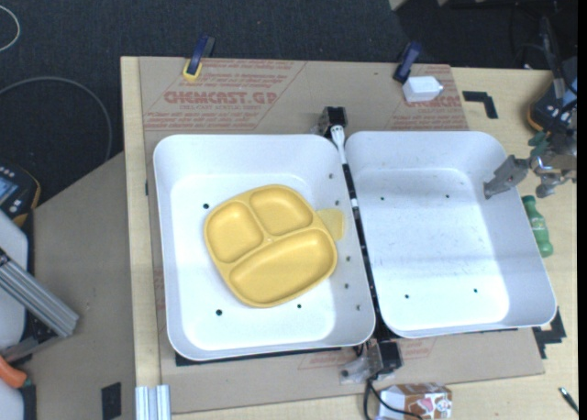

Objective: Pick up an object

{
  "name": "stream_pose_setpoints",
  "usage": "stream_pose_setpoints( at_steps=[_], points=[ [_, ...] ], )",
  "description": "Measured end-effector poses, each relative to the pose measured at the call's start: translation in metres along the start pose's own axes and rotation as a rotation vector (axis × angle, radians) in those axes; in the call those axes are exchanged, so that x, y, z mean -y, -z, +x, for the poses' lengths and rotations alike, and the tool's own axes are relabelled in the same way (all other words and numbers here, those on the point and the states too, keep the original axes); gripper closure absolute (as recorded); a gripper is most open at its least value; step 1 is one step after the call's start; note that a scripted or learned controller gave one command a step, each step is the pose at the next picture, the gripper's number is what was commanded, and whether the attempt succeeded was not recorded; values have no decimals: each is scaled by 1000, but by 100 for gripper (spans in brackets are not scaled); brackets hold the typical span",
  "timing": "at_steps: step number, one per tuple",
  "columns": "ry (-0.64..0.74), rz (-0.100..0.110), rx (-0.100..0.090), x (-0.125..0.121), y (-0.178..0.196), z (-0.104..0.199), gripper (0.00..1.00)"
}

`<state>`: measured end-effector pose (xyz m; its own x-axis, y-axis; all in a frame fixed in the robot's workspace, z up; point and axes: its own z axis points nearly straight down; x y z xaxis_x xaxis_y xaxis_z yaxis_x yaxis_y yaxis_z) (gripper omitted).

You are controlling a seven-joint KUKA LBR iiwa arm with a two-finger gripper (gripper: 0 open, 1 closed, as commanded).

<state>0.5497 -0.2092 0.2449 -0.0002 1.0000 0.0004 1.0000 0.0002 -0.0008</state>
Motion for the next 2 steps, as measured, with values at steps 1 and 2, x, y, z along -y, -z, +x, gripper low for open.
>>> stream_pose_setpoints(
  at_steps=[1, 2],
  points=[
    [12, -20, 0, 55, 164, 104, 0],
    [10, -19, -1, 70, 277, 177, 0]
  ],
)
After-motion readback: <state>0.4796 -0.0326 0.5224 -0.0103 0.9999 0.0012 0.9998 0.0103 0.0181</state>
